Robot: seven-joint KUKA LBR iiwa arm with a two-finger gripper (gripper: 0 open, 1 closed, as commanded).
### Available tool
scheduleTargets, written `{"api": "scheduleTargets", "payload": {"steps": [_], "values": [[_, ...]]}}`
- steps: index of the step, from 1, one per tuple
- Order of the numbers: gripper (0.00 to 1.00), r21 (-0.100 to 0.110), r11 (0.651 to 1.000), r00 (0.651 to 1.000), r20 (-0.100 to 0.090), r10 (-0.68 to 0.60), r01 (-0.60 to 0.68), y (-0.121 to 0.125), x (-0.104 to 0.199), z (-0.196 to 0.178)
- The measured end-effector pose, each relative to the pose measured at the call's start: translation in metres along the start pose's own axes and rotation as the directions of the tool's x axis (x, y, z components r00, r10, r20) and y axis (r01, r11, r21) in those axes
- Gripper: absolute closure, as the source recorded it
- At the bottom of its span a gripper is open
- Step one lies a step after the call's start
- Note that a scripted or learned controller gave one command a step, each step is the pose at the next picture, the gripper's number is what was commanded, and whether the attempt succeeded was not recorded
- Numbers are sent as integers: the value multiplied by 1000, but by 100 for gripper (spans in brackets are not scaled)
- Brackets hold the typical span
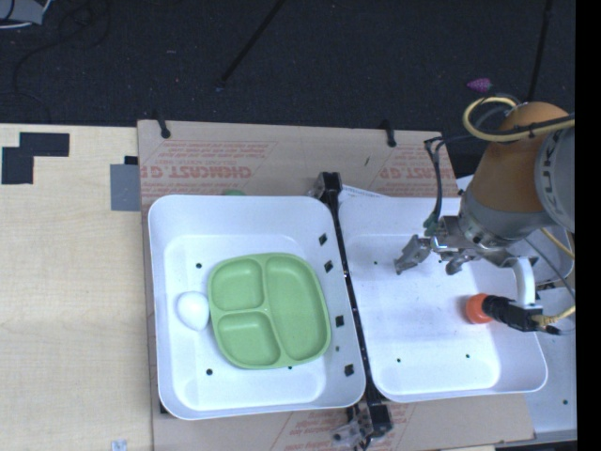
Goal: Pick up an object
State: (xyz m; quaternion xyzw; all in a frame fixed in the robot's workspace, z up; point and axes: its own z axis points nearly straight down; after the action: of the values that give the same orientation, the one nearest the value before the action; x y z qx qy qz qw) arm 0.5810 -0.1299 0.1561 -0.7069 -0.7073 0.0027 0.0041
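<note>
Jaws: spread wide with nothing between them, low over the right bin [526, 369], in its 12 o'clock half and a little toward the divider.
Arm: the one grey arm [512, 191] comes in from 3 o'clock; its orange band sits above the wrist.
Floor under the jaws: bare white; I make out no loose thing directly below them.
Candidates: both lie in the left bin [160, 252], a green divided plate [268, 310] and a small white egg-shaped thing [192, 309].
Bearing from the jaws: the plate lies at about 8 o'clock and the egg farther out on nearly the same line. The black divider [346, 285] between the bins stands across the path.
Nearer thing: the plate; its 3 o'clock rim is near the divider, while the egg sits at the plate's 9 o'clock edge, touching it or just beside it.
Long axis: the plate is a rounded block, slightly longer from 12 to 6 o'clock and turned a little. The egg is nearly round, so its axis matters little.
Judgement: the grasp has not begun. The coming move likely needs a lift over the divider, then travel toward 8 o'clock.
Risk: the plate lies flat and wide, so only its rim offers a bite. The egg may roll.
</note>
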Motion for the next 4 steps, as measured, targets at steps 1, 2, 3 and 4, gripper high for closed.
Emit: {"api": "scheduleTargets", "payload": {"steps": [1,2,3,4], "values": [[0,-2,1000,1000,0,0,0,-6,-1,45],[100,-5,1000,1000,0,4,-4,-5,-3,33],[100,-10,1000,1000,2,0,0,-2,2,-12],[100,-11,1000,1000,3,0,0,4,-3,-57]]}}
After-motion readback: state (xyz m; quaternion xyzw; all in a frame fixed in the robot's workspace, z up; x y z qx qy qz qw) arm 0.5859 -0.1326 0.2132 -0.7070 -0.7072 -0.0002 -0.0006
